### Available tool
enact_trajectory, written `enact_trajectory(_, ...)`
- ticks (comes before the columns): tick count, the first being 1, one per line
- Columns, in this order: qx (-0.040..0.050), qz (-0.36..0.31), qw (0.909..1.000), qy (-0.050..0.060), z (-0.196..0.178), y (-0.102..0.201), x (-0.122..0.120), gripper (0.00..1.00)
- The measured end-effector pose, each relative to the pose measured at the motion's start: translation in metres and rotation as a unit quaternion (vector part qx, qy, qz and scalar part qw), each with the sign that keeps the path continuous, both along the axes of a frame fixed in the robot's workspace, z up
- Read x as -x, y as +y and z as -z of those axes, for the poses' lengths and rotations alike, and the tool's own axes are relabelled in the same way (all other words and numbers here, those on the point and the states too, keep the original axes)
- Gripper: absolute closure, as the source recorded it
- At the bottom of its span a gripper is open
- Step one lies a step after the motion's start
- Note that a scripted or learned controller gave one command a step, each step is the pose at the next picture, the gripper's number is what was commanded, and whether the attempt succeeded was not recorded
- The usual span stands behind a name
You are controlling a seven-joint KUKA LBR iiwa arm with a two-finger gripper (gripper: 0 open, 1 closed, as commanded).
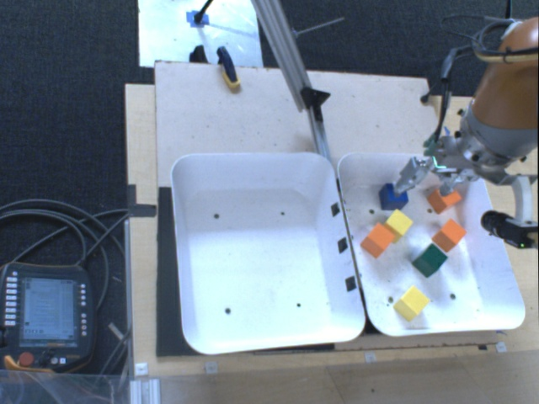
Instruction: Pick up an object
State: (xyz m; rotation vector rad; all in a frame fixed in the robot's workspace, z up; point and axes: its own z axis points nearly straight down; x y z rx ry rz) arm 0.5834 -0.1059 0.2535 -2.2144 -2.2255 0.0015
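Orange-banded and grey, the KUKA arm (505,82) reaches in from the right and bends down over the far part of the right bin (497,305). Its gripper (421,175) hangs low there, with one metal finger (411,175) just above or against the blue cube (392,196); whether the cube is clasped cannot be told from this slant.

Other blocks lie loose in that bin: an orange cube (444,199) just right of the gripper, a yellow cube (398,223) touching another orange cube (379,240), a third orange cube (449,234) beside a dark green cube (429,261), and a second yellow cube (412,303) near the front rim.

To the left, the left bin (253,251) adjoins it, both resting on a pale wooden bench (253,108). A slanted metal pole (286,49) crosses the far side. On the dark carpet at lower left sits a teach pendant (46,314) with looping black cables (76,225).
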Motion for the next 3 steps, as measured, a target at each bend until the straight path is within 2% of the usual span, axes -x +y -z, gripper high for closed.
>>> enact_trajectory(1,0.0004,0.001,1.0,-0.002,-0.002,0.0,-0.001,0.0)
enact_trajectory(2,0.0001,0.001,1.0,0.0,0.049,0.01,0.001,0.0)
enact_trajectory(3,0.0003,0.002,1.0,0.0,0.092,0.005,0.003,0.0)
